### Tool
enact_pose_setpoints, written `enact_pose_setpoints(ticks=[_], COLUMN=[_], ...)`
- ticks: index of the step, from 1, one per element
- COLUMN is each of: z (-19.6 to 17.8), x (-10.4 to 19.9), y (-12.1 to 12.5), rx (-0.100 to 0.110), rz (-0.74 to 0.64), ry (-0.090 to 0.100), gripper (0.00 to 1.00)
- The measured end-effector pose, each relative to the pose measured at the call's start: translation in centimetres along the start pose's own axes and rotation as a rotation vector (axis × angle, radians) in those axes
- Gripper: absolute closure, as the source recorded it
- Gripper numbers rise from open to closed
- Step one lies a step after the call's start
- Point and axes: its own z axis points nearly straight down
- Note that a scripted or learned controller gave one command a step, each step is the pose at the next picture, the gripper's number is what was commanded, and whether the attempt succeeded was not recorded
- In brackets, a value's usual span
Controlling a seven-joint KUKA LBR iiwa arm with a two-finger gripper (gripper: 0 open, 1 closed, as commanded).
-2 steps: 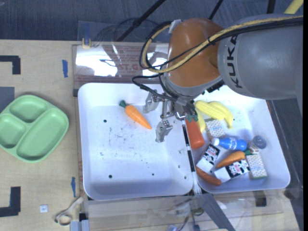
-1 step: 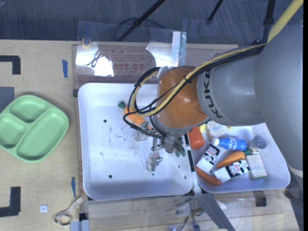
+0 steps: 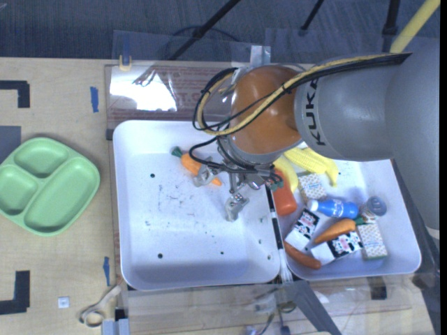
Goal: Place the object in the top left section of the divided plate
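At the far left I see the green divided plate (image 3: pixel 47 185) on the wooden bench (image 3: pixel 70 285), well apart from the bins, and further right the left white bin (image 3: pixel 140 257) with a toy carrot (image 3: pixel 191 162) near its upper edge. My gripper (image 3: pixel 236 204) hangs over that bin's right half just right of the carrot, and I cannot tell from here how its end stands or whether it has anything. In the right bin (image 3: pixel 405 257) I see a banana (image 3: pixel 311 162), a red bottle (image 3: pixel 285 199), a blue bottle (image 3: pixel 336 208), another carrot (image 3: pixel 334 230) and cow-patterned cartons (image 3: pixel 304 227).
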Motion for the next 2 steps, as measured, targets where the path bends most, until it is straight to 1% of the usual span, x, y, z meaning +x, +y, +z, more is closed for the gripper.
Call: enact_pose_setpoints(ticks=[1,2], z=[-1.3,-7.8], x=[-0.3,5.3], y=[0.0,7.1], rx=[0.0,-0.003], rz=[0.003,0.025], ry=[-0.012,0.009], gripper=[1.0,1.0])
